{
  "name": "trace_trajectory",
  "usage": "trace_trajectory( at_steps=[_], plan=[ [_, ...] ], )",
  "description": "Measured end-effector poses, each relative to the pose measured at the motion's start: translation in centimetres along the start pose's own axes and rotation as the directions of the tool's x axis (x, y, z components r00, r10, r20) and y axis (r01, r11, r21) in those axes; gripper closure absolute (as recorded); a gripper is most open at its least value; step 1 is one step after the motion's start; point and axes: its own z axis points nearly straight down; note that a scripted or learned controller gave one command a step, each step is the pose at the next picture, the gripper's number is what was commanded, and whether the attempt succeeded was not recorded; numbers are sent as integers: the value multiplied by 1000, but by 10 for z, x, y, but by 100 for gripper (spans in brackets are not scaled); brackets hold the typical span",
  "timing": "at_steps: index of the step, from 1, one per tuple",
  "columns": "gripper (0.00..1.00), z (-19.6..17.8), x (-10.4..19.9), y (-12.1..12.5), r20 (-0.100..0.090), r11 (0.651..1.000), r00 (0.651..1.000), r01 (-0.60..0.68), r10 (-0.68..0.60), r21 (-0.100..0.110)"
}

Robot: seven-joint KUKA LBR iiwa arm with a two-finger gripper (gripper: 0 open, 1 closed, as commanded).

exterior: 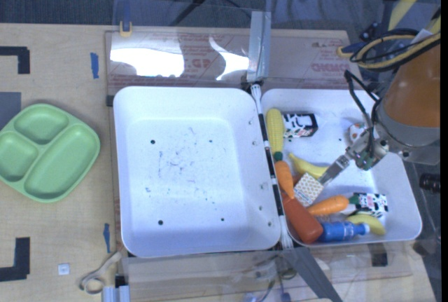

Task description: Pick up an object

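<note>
The right bin (409, 213) holds several toys. A yellow corn cob (275, 131) lies along its left wall, with a black-and-white carton (301, 125) beside it. Below them are a yellow banana (308, 166), an orange carrot (327, 206), a red-orange piece (302, 220), a blue bottle (343, 230) and a second cow-print carton (369, 202). A small spatula (309, 188) with a pale perforated blade lies tilted, its grey handle running up to my gripper (362, 155). My gripper hangs low over the bin's right half, at the handle's end. Whether it touches the handle is unclear.
The left bin (140, 111) stands beside the right one, split from it by a shared rim. A green divided plate (49, 151) rests on the bench at far left. Cables and tripod legs crowd the back right, by the arm's orange band (420, 94).
</note>
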Motion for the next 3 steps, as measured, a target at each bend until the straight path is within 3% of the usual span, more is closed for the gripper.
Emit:
trace_trajectory(
  at_steps=[1, 2, 3],
  plan=[
    [0, -99, 22, -18, 4, 996, 996, 92, -92, -2],
    [0, 6, 14, 19, 1, 993, 993, 114, -114, -1],
    [0, 85, -24, 40, 14, 951, 951, 309, -308, -11]
  ],
)
